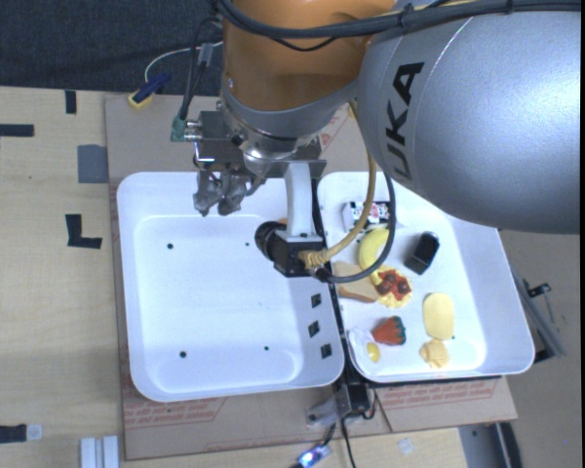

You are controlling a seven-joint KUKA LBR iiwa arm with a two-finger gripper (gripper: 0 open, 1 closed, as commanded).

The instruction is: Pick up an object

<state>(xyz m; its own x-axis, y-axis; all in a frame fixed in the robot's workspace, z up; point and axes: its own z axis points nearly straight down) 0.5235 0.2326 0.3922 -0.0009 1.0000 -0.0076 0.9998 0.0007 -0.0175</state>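
Two white bins; hand above left one

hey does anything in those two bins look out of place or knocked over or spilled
Nothing looks spilled or damaged. The toy food, including a strawberry, a lemon and a pizza slice, lies clustered in the right bin, with a black block beside it. The gripper hangs over the left bin's far edge.
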